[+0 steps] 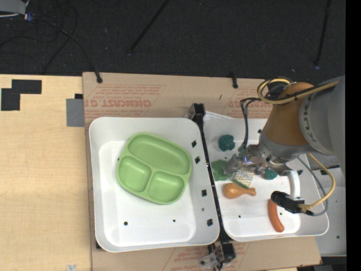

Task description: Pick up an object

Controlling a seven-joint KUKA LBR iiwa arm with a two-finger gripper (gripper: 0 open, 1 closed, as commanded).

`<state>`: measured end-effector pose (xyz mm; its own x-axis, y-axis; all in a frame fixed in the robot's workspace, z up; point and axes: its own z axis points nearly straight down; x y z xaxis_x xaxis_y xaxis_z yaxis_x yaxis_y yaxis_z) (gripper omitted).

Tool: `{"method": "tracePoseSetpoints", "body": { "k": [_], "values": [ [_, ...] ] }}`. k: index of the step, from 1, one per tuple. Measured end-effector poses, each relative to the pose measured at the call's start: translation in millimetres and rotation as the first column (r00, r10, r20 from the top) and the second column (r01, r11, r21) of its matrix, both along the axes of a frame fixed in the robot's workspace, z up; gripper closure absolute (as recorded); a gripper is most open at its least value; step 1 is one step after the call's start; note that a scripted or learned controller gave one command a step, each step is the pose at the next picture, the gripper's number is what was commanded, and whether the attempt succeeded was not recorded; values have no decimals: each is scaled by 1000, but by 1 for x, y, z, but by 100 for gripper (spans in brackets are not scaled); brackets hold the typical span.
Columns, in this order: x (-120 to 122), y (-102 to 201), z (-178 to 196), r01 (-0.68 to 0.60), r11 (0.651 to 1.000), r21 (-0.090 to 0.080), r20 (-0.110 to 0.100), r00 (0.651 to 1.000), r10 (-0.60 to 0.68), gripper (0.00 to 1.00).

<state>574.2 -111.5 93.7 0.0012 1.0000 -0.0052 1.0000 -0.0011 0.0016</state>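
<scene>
The gripper [246, 165] hangs over the right bin [316, 227]. The orange toy [238, 191] near the bin's middle looks light and smooth; grab its fat end.

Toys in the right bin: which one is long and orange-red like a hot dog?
The sausage-shaped toy near the right bin's front edge. The drumstick-shaped toy is paler orange and bulbous; the round toy is teal.

From my screen the two white bins [107, 230] glare bright under overhead light, nearly washed out. The green plate [154, 167], left of the tool [248, 165], throws only a soft shadow. The floor above the counter [39, 179] sits almost black. Small things by the tool look soft and grainy.
</scene>
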Motion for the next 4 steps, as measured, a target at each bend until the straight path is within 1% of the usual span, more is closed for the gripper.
{"method": "tracePoseSetpoints", "body": {
  "k": [1,2,3,4],
  "values": [
    [2,-1,14,4,1000,1,8,1000,-4,100],
    [10,-3,74,-2,1000,5,0,1000,2,100],
    [11,-4,127,-2,1000,5,0,1000,2,100],
    [11,-5,137,-2,1000,6,-3,1000,2,100]
  ]
}}
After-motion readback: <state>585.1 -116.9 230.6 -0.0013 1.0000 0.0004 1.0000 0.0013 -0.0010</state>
